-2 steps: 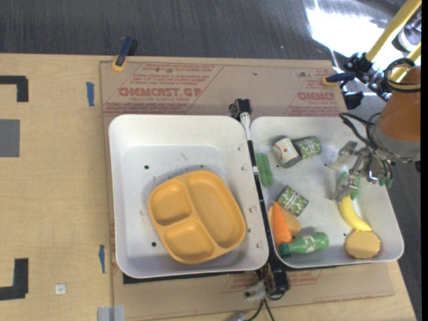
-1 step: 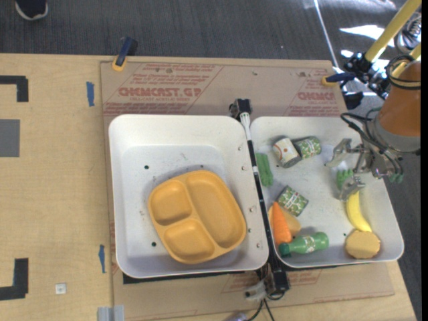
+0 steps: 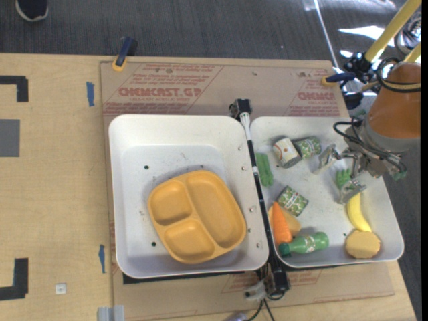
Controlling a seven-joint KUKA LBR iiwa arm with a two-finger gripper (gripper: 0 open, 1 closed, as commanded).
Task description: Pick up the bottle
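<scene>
Bottle [image 3: 305, 243] is green and lies on its side in the right bin [image 3: 394, 236], close to the front wall. Its dark green cap points left, toward the wall between the two bins. The carrot [image 3: 281, 225] is orange and sits just beside the cap end, touching or almost touching it. A small green and white pack [image 3: 292, 200] rests a little above the carrot. To the right of the bottle is a round yellow lemon [image 3: 362, 244], and a banana [image 3: 358, 212] lies just above the lemon.

The tool [image 3: 348, 176] hangs over the right part of the same bin, above the banana and well apart from the bottle. Its metal fingers point down into the bin. They look spread apart, with nothing seen between them, but they are small and hard to make out. A small green thing sits close by the fingers, too small to name. The arm [image 3: 400, 99] comes in from the right and has an orange band.

Near the back of the right bin lie a little can [image 3: 286, 152] with a red mark and another green pack [image 3: 309, 146]. A green pepper [image 3: 265, 169] lies by the middle wall.

The left bin [image 3: 127, 146] holds a yellow plate [image 3: 196, 215] with three parts. Both bins sit on the desk [image 3: 47, 199].
</scene>
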